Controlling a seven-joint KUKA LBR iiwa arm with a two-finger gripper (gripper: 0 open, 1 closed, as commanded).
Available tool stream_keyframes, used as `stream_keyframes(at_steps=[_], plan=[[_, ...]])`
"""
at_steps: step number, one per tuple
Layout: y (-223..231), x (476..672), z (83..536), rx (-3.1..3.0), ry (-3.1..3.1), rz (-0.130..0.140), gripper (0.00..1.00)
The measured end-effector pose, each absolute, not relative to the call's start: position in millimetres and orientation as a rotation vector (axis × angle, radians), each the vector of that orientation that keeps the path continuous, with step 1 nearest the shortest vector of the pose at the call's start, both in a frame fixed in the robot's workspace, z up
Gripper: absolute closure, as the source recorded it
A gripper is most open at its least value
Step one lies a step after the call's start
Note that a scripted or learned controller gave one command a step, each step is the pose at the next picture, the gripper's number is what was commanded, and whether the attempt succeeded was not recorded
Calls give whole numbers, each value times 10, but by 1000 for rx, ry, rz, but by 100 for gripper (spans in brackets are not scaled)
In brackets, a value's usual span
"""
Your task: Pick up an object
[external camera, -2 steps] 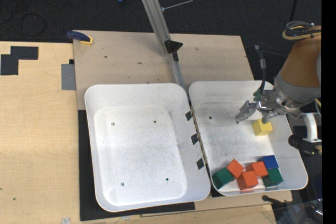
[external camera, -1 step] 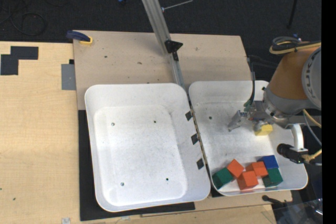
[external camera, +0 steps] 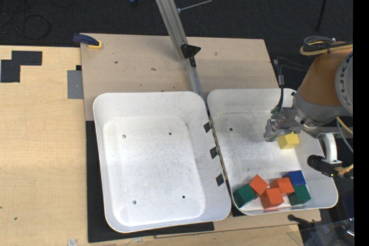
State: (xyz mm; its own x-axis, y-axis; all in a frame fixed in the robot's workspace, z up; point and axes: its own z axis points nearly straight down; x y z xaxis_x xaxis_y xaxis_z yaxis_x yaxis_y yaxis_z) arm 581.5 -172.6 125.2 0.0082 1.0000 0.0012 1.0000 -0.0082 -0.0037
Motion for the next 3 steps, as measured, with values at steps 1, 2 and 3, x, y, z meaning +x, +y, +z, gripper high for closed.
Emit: stream_keyframes(at_steps=[1,2,3], plan=[[-1746,5891,1864,-2223,-2225,-4,100],[-1758,5900,2397,-2223,-2224,-3,100],[-1250,5779,2478,-2214,-2224,-1,100]])
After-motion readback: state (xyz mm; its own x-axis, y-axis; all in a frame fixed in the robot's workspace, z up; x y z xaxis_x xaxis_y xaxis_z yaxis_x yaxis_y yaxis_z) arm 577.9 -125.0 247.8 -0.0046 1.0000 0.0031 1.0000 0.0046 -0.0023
